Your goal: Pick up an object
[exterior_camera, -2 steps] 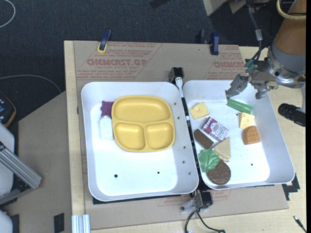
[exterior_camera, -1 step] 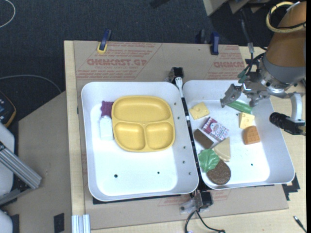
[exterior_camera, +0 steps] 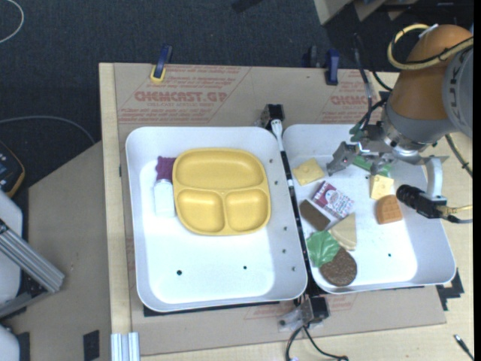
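Right bin (exterior_camera: 428,265) holds cheese wedge (exterior_camera: 308,172) just beside tool (exterior_camera: 359,155).

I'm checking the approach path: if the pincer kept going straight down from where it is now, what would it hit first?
Probably the pale yellow cheese-like wedge in the right white bin, just below the pincer. Depth is unclear from this slanted view, so it might meet bare bin floor beside the wedge.

I am looking at a yellow tray (exterior_camera: 222,189) in a white bin (exterior_camera: 203,277), a green leaf (exterior_camera: 322,245), a brown cookie (exterior_camera: 340,268) and my orange band (exterior_camera: 432,70)
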You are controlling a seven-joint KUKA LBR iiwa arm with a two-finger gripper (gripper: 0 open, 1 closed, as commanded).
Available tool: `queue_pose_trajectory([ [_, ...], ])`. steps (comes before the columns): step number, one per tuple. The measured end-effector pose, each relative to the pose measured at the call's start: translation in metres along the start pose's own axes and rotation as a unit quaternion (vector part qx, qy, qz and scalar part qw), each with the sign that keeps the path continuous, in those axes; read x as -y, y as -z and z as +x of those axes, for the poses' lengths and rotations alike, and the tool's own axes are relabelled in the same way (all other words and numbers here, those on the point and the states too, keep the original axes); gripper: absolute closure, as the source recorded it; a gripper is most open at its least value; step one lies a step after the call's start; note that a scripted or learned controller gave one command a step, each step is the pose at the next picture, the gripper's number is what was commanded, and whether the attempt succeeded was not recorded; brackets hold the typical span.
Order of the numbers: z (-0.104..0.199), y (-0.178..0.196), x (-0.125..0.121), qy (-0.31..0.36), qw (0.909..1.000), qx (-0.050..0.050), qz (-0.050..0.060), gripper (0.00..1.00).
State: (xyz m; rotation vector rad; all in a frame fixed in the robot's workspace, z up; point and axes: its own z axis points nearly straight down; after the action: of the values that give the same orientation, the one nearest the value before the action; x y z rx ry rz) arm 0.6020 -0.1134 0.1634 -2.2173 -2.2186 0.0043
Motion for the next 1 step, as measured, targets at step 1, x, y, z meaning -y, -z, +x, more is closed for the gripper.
queue_pose_trajectory([
  [1,-0.0035,-0.0435,0.0,0.0,1.0,0.0,0.0,0.0],
])
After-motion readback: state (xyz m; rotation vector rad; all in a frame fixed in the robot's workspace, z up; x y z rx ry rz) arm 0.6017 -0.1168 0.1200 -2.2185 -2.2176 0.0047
